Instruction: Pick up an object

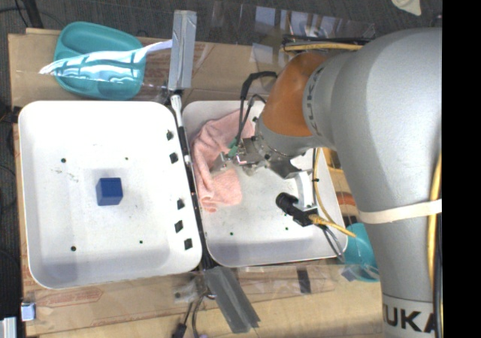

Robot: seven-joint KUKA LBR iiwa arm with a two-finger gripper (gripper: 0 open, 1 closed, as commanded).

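Hanging low with the gripper (231, 155) right over the pink cloth (214, 171), bunched against the left wall of the right bin (255, 250) and touching or very nearly touching its far folds. Cannot tell whether the claw is wide, narrow or closed on anything, with wrist and rumpled fabric hiding that part. Probably risking a shallow pinch here: catching a single loose fold of something this soft and limp, then losing it as the weight of the hanging rest pulls it free. Also risking a drag instead of a lift, sliding the cloth along the smooth, hard-looking white floor or snagging it on the rim between the bins. Possibly pressing through the thin layers onto the rigid bin bottom, too, given so little give underneath. Dealing with a fuzzy, towel-like texture, creased and heaped, with no fixed shape and no clean edge to aim at. Leaving the blue cube (110, 191) alone in the middle of the left bin (45, 134), well apart from the claw: small, matte, flat-faced and sharp-cornered, likely a firmer thing to grip but out of reach from this pose. Working between shallow trays with rounded corners and glossy walls.
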